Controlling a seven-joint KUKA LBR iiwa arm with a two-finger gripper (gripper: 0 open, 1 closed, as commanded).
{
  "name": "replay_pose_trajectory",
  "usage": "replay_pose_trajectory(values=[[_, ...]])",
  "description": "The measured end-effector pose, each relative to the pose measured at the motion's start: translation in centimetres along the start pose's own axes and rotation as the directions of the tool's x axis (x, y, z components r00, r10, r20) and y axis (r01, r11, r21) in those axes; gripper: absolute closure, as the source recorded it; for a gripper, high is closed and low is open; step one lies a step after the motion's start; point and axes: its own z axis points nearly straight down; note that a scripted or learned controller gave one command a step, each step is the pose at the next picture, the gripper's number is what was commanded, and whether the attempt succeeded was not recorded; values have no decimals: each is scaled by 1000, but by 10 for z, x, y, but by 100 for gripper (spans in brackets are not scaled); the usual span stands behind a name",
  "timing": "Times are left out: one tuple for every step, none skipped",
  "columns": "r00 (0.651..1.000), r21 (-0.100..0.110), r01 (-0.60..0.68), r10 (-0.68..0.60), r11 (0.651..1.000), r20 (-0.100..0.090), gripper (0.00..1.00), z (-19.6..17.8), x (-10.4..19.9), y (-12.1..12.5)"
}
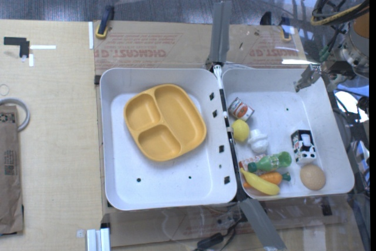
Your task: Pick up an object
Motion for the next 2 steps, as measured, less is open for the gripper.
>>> replay_pose_trajectory(values=[[991,-6,131,-131,991,-4,0,141,-33,-41],[998,-3,-57,57,998,0,0,151,4,-87]])
